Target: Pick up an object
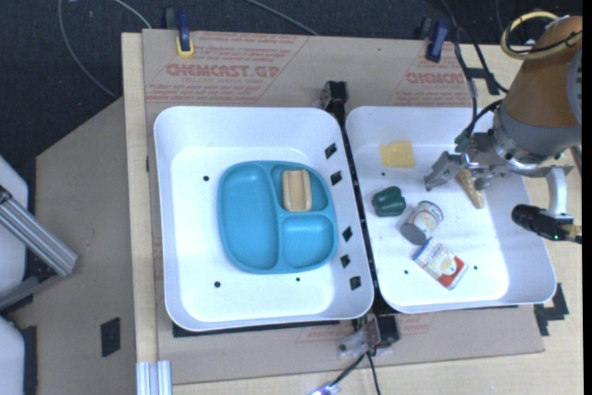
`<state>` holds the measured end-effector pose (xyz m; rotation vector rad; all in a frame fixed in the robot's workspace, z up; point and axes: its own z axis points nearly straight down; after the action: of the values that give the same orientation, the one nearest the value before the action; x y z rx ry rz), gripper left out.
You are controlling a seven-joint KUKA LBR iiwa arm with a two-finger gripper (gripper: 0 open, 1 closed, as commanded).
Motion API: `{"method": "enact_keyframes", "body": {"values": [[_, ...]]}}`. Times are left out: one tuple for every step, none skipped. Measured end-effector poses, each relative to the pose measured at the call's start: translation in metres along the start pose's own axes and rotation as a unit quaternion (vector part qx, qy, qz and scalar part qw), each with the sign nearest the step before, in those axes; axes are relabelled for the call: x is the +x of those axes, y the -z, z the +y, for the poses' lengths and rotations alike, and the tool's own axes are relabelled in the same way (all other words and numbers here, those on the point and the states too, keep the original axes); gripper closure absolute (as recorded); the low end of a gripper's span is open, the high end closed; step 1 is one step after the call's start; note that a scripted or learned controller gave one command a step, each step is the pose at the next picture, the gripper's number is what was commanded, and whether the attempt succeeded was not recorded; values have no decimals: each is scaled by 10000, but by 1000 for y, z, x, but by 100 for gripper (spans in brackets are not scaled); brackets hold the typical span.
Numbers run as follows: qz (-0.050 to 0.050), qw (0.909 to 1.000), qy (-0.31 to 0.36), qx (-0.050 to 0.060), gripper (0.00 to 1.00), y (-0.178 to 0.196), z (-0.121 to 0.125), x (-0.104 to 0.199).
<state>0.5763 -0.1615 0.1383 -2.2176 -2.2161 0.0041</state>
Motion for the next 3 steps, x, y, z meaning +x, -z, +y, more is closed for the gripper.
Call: {"method": "enact_keyframes", "body": {"values": [[0, 10000, 3, -1, 0, -53, 0, 1], [-5, 10000, 1, -33, 100, -38, 1, 0], [-17, 10000, 7, -52, 100, 5, 2, 3]]}}
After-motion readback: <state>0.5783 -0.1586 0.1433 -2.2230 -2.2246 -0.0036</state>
